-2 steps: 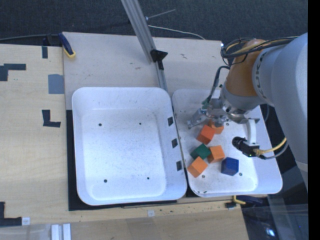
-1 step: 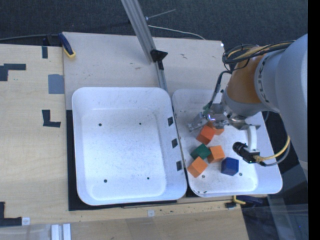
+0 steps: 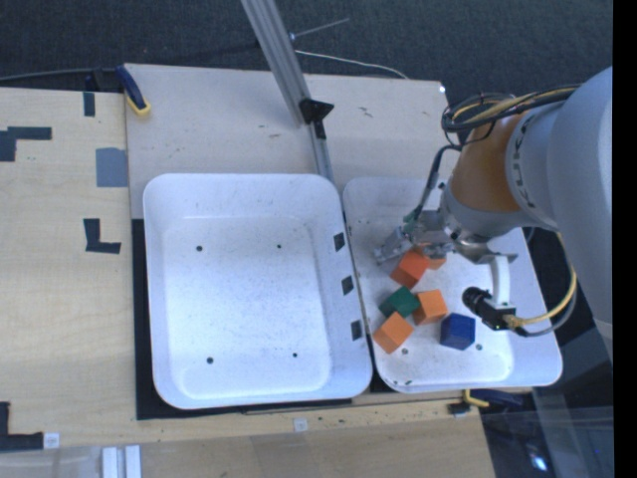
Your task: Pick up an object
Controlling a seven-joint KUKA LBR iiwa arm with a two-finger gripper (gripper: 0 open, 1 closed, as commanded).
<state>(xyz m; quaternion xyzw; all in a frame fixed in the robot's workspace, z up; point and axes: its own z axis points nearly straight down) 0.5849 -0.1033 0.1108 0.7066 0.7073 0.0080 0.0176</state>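
Right bin (image 3: 528, 366): fingers (image 3: 396, 250) seemingly touching orange block (image 3: 411, 266).

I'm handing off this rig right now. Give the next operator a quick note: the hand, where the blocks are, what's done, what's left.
Hand: low in the right bin, directly over the upper orange block; grip can't be confirmed from this view.
Blocks, all in the right bin: green block, middle orange block, lower orange block, blue block.
Done: the hand has reached the cluster.
Left: verify a grasp, then lift one block clear.
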